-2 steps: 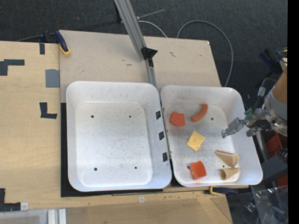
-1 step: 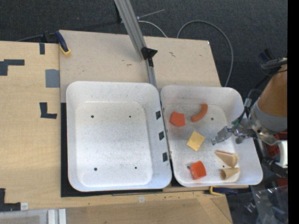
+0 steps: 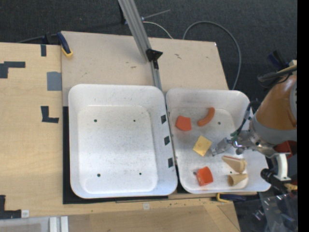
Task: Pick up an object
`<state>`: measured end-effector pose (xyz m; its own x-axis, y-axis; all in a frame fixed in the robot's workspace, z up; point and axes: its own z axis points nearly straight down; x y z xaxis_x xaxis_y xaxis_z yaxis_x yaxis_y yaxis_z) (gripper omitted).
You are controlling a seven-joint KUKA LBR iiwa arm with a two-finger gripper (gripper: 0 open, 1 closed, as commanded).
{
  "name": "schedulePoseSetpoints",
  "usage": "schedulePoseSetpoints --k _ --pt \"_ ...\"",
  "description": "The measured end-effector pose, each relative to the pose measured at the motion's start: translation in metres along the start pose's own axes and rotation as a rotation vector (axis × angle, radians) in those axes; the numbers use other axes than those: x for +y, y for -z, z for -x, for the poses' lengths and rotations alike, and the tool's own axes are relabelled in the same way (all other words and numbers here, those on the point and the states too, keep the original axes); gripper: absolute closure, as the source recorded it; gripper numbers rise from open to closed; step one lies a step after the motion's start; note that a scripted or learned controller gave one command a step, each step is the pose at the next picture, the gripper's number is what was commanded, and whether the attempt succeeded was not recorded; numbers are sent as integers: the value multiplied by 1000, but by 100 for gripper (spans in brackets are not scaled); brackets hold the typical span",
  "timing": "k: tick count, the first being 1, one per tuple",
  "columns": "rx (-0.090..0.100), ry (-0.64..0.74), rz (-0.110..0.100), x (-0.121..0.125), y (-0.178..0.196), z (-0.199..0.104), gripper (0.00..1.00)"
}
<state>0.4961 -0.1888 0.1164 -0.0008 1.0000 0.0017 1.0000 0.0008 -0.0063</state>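
The right bin (image 3: 193,96) holds all the loose objects. A yellow block (image 3: 202,145) lies near its middle, tilted so that one corner points down. Just to the right of that block the gripper (image 3: 218,149) reaches in low over the bin floor; its metal tips lie close beside the yellow block, but whether they touch it cannot be told. Nothing shows between the fingers, and whether they are spread or closed cannot be told either.

Above the yellow block sit an orange-red block (image 3: 183,123) and, to its right, a curved orange sausage-shaped piece (image 3: 206,116). Toward the near edge of the bin a red block (image 3: 204,176) lies on the floor. To its right two tan wooden pieces lie one above the other: the upper tan piece (image 3: 234,164) just under the gripper's wrist, the lower tan piece (image 3: 238,179) against the bin's near right corner.

The arm (image 3: 276,111) comes in over the right rim. The left bin (image 3: 116,92) stands touching the right one.
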Motion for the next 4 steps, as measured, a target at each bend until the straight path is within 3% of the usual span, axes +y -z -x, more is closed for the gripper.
schedulePoseSetpoints --k 1,3,4 --pt "0 1 3 1 12 0 100" --pt "-4 1 11 2 126 6 100" --pt "0 6 6 20 124 -43 100"
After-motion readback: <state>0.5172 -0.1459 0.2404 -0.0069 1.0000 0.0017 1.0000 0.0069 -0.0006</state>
